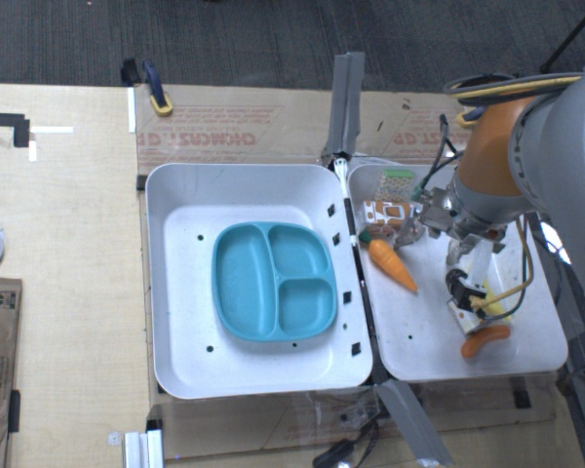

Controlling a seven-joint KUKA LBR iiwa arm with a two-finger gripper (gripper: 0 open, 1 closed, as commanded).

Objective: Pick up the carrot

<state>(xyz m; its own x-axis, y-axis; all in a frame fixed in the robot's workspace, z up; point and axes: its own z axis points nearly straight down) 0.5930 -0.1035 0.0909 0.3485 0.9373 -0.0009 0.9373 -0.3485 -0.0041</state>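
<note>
- Camera view: the carrot [392,264] lies aslant in the right bin [526,364], close to its left wall and just near of a small printed carton [386,213].
- The step in hand looks like the approach: the gripper [448,232] hangs right of the carrot, apart from it.
- Whether it is open or closed cannot be told, and nothing shows in its hold.
- The next move likely calls for a shift left, then a descent across the carrot's slant.
- The arm [556,144] reaches in from the right, its wrist bent down over the bin.
</note>
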